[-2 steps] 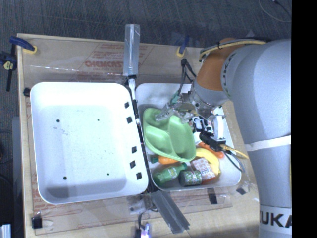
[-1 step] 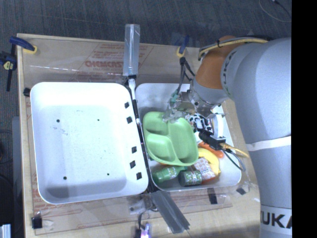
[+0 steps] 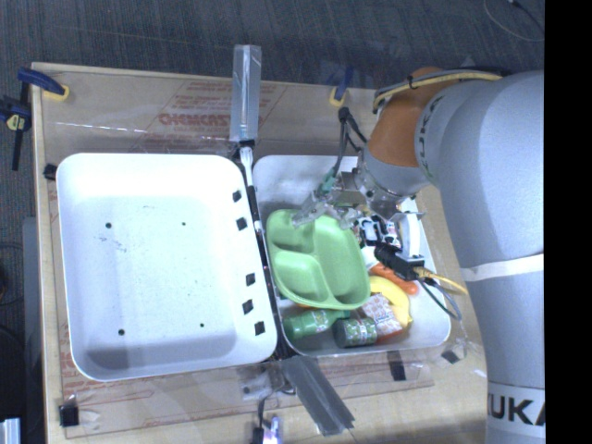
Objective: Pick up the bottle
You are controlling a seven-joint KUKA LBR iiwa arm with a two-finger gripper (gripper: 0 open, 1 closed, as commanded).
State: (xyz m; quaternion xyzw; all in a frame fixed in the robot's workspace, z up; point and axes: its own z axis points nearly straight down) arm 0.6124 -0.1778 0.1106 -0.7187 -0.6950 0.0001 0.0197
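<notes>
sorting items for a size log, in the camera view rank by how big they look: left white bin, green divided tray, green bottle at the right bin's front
1. left white bin
2. green divided tray
3. green bottle, partly hidden under the tray, so its full size is unsure

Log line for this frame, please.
stage: reaching | gripper: over right bin, above green tray | bottle: lying at bin's near edge, ungrasped

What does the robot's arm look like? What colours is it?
The arm is big, round and smooth, mostly light grey. Above the wrist sits an orange band. Thin cables run beside the wrist, and black letters are printed low on the arm.
</notes>
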